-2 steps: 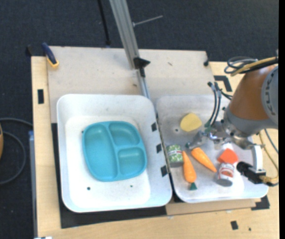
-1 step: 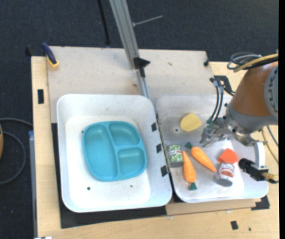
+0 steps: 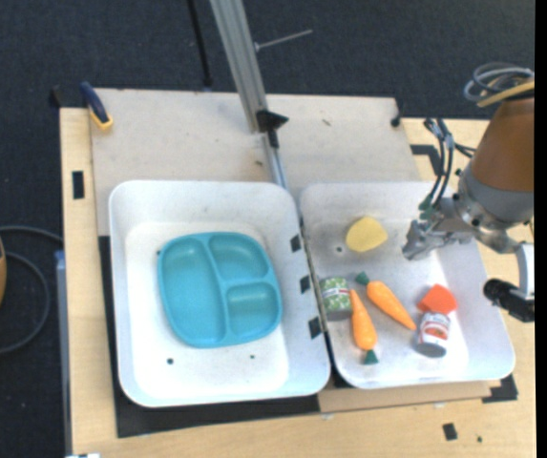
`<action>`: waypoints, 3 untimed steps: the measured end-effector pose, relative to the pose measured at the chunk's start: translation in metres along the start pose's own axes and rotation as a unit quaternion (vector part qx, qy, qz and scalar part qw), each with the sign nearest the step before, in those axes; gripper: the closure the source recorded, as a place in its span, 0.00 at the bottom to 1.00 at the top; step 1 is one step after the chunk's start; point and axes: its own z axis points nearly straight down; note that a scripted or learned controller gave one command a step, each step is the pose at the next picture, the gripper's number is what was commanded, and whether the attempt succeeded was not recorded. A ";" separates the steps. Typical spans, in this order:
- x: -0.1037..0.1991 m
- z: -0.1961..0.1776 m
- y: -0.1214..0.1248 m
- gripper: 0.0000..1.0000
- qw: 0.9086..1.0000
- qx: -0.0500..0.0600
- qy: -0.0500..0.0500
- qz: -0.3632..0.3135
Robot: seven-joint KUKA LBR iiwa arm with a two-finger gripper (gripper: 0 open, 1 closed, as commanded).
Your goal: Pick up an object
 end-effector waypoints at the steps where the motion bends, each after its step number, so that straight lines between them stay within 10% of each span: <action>1: -0.001 -0.012 0.001 1.00 1.000 0.002 0.001 0.000; 3: 0.098 -0.017 0.024 1.00 1.000 0.003 0.002 -0.002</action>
